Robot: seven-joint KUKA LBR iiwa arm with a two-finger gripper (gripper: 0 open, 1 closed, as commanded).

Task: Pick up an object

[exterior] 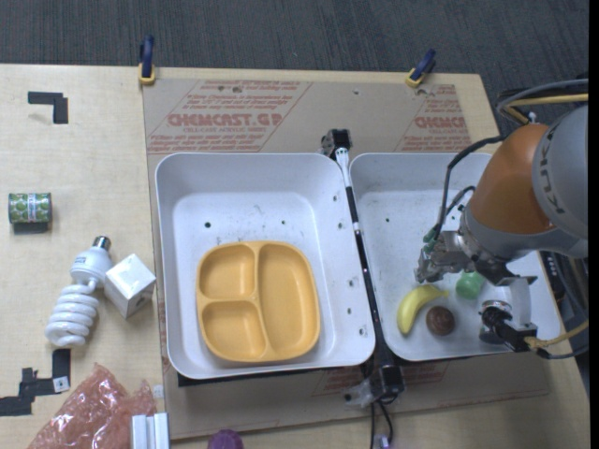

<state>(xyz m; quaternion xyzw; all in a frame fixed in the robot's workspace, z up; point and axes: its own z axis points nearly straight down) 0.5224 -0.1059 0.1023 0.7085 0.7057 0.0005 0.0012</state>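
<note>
Orange band and grey casing, that's my arm (524,195) reaching in from the right, bent over the right bin (393,181) with the wrist tipped down toward its floor. My claw (438,260) sits low in that bin, just above the yellow banana (415,307); whether it's wide or narrow I cannot tell from up here, the wrist covers it. Nothing shows between its tips.

Down in the same bin: the banana lies curved near the front wall, a small brown round thing (440,320) just beside it on the right, and a green object (469,284) close under my wrist.

Over in the left bin (187,185) a yellow divided plate (258,299) rests flat, three compartments showing.

Writing now: the brown board (234,110) under both bins carries red print, "CHEMCAST" readable at the top left and partly again at the top right.

Off on the worktop (65,157) to the left, a spiral light bulb (77,297) lies next to a white cube (129,283), and a small green can (30,210) lies on its side, label too small to read.
</note>
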